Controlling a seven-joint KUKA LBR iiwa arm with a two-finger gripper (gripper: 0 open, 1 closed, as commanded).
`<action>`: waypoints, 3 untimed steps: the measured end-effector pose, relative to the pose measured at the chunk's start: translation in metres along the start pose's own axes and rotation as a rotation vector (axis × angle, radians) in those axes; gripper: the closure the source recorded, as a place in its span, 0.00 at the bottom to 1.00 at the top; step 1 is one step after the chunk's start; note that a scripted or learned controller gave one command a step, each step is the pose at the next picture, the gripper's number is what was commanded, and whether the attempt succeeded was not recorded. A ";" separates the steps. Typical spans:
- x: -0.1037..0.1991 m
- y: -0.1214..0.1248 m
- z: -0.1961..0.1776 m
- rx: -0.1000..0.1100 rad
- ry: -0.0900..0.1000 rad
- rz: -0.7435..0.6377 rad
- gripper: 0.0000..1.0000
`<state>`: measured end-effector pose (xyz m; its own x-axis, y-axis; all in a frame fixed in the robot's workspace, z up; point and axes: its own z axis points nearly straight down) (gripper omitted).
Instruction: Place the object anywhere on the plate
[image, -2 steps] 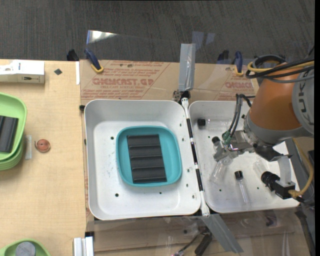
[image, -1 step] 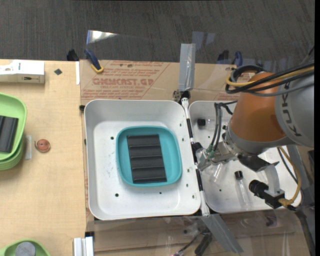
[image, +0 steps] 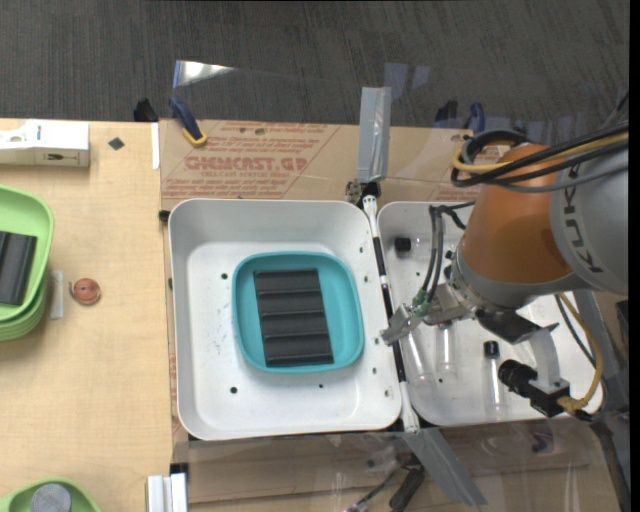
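Observation:
A teal plate with a dark ridged insert lies in the middle of the left white bin. My gripper hangs low over the left part of the right bin, close to the wall between the two bins. The orange wrist band and the grey arm cover much of that bin. A small black object lies near the right bin's back left corner, apart from the gripper. Another small dark piece lies on the bin floor to the right of the gripper.
A green dish holding a dark item sits at the bench's left edge, with a small round reddish piece beside it. A white box lies at the back left. Cardboard lies behind the bins. Cables loop off the arm.

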<state>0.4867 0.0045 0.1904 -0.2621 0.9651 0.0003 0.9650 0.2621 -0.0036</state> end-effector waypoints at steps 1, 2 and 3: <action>-0.040 0.006 0.000 -0.002 -0.001 -0.061 0.00; -0.114 -0.009 0.014 -0.002 -0.001 -0.108 0.00; -0.191 -0.021 -0.036 -0.004 -0.002 -0.152 0.00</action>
<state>0.5170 -0.1857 0.2261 -0.4049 0.9143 -0.0015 0.9143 0.4049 -0.0002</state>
